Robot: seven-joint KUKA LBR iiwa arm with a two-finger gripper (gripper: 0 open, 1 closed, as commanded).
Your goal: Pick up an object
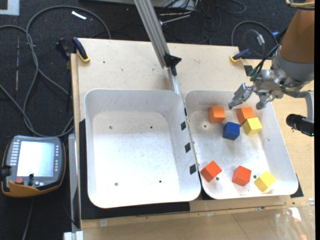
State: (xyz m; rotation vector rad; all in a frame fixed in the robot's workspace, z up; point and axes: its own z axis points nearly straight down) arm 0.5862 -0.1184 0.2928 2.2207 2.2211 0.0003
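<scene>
The right bin (280, 134) holds several small cubes. An orange cube (217, 114), a second orange cube (245, 114), a yellow cube (252, 125) and a blue cube (231, 130) cluster near its back. Two red-orange cubes (211, 170) (241, 175) and another yellow cube (264, 181) lie along its front. My gripper (250, 100) hangs over the back of this bin, open, its two fingers spread apart above the second orange cube with nothing between them.
The left bin (95, 134) stands beside the right one. A slanted metal rail (155, 34) runs from the top down to the gap between the bins. Clamps sit at the bench's back corners, and a teach pendant (32, 164) lies on the floor at left.
</scene>
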